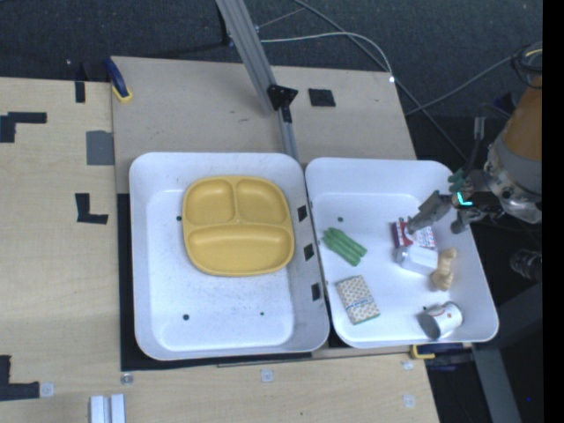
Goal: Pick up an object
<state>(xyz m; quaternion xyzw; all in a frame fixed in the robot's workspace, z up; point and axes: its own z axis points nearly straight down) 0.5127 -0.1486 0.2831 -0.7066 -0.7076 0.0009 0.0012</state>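
Gripper (pixel 445 210) sits over the right bin (pixel 370 179), near that bin's upper right corner, with the grey arm (pixel 520 161) coming in from three o'clock. You can make out two dark fingers (pixel 430 210), spread apart and slanting down toward eight o'clock, with nothing between them, so treat the hand as released and carrying nothing. The nearest candidate for your pick is a small red and white packet (pixel 414 243), lying just beside the lower fingertip, at about seven o'clock from the gripper; whether the fingertip touches it is too fine to tell. The packet's long axis appears to run roughly from eleven to five o'clock, though its outline is blurred. Just past it, toward five o'clock, lies a small tan figure (pixel 443 270), and further down near the bin's lower right corner a small white and grey cup (pixel 441 318) on its side. Well apart toward nine o'clock you have a green ridged piece (pixel 344 246), and below that a patterned card-like block (pixel 357 299). The left bin (pixel 159 263) holds a yellow divided plate (pixel 238 224), far from the fingers. Judging by position, your shortest move is a small drop toward seven o'clock onto the packet.
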